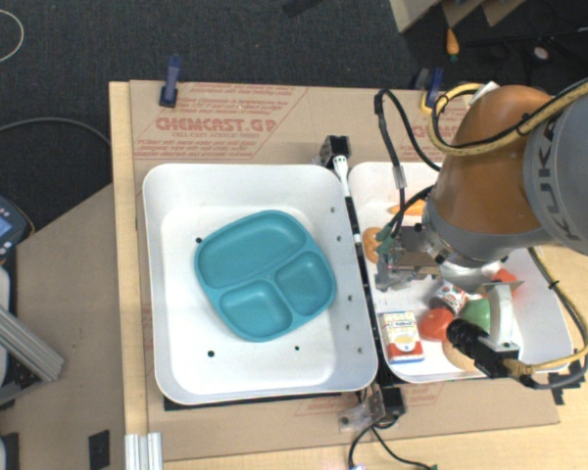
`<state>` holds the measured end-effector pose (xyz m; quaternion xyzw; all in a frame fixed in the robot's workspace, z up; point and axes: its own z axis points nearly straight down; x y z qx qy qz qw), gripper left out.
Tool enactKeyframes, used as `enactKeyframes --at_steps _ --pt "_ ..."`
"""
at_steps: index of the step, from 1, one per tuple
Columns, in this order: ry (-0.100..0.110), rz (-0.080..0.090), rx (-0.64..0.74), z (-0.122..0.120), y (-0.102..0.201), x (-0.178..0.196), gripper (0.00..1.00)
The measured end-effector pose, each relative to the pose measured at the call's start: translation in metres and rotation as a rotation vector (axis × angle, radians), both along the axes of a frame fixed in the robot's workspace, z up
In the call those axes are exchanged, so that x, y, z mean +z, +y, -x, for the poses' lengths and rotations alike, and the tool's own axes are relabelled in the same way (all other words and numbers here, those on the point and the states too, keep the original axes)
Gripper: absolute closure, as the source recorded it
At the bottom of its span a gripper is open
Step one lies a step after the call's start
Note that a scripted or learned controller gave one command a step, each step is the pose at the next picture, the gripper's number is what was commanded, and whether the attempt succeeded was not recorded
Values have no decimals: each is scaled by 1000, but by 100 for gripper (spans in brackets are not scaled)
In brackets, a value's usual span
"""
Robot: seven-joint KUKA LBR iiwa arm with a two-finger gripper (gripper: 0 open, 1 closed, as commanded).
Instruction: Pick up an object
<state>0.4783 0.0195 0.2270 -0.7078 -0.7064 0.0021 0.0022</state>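
The grey arm with its orange band (500,155) hangs over the right bin (372,179). My gripper (400,265) is low over that bin's left side. Just to its upper left lies a small orange object (373,242), partly covered by the gripper. Below the gripper lies a small white box with orange and blue print (400,333). A red-orange round object (435,323) and a green object (476,313) sit to the gripper's lower right. A bit of a red object (507,277) shows by the wrist. Nothing is visibly held.
The left bin (176,321) holds a teal divided plate (264,273) near its middle. The bins' shared wall (358,272) runs just left of the gripper. Brown cardboard (225,120) borders the bins, and cables loop over the right bin's far edge.
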Motion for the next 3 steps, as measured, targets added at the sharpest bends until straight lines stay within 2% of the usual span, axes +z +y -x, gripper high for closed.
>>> enactKeyframes --at_steps 1,2,3 --pt "-25 -4 6 -2 44 230 100" --pt "10 3 2 1 64 87 100" --pt "-24 -6 8 -2 105 231 100"
